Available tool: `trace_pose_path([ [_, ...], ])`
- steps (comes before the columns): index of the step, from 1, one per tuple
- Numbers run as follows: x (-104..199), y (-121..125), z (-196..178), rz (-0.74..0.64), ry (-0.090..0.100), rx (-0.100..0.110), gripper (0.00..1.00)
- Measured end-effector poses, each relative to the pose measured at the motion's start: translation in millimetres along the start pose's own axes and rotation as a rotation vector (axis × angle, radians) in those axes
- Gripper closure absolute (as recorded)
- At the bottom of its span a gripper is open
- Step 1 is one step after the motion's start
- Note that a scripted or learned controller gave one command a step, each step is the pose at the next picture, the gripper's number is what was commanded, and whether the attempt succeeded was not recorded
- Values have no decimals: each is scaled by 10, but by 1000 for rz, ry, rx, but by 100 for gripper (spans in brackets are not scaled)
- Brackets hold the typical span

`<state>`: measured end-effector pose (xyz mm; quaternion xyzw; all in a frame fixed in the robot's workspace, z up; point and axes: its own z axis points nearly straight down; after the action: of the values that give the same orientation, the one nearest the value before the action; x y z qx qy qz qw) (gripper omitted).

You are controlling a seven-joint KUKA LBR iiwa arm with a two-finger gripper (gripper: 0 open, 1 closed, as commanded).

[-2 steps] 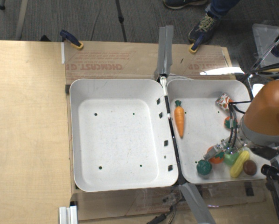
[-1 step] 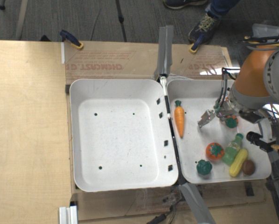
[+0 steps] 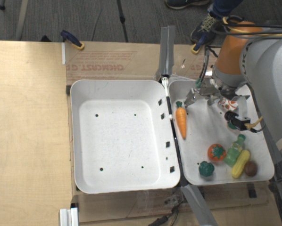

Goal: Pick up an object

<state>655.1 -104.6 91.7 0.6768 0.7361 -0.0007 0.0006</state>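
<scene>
1. Left bin (image 3: 84,126): white, beside the right bin.
2. Carrot (image 3: 180,120): lies along the right bin's (image 3: 197,173) left wall, just below-left of my gripper (image 3: 197,94).
3. My fingers: apart, clamped on nothing, over the bin's far left corner.
4. Tomato (image 3: 216,152), green bottle (image 3: 234,153), corn (image 3: 240,164): near right corner.

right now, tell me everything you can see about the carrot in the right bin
The carrot is a toy, smooth and plastic-looking, with an orange tapered body and a small green top. It lies flat along the left wall of the right bin, green end toward the far side and tip pointing toward the near edge. It sits apart from the other toy foods, which are clustered in the bin's near right corner. The gripper hangs just above and right of its green end; contact cannot be judged.
</scene>
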Motion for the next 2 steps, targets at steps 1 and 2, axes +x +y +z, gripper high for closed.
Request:
trace_pose_path([
  [1,-1021,-34,-44,121,5,-1,0],
  [2,-537,-1017,6,-56,2,1,0],
])
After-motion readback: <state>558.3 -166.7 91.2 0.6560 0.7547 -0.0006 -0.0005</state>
